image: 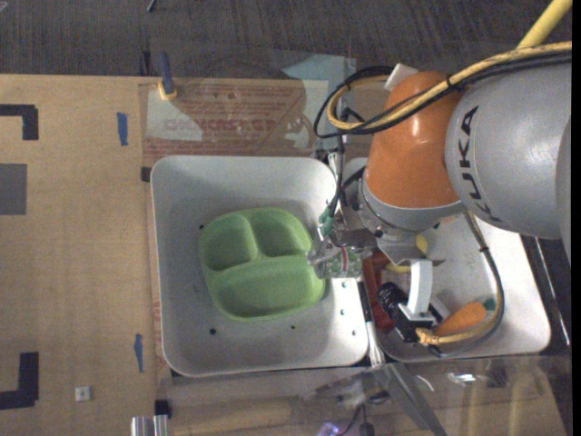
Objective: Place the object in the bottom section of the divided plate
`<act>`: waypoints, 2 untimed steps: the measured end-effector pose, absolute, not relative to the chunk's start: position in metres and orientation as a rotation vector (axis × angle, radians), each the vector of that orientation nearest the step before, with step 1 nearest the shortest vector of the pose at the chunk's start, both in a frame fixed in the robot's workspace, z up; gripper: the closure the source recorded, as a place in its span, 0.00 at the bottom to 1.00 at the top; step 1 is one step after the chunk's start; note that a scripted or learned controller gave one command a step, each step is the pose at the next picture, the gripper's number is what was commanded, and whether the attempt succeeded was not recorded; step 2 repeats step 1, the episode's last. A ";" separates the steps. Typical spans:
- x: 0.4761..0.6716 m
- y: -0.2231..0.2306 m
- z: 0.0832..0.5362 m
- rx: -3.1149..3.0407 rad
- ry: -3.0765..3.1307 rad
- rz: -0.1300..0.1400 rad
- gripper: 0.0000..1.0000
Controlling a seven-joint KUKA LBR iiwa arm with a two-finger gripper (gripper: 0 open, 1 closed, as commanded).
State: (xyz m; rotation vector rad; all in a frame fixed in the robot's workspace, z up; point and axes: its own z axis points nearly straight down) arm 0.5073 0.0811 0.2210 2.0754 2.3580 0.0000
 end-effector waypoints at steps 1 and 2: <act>0.507 0.081 0.221 2.077 2.356 0.000 0.00; 0.507 0.081 0.221 2.077 2.356 0.000 0.00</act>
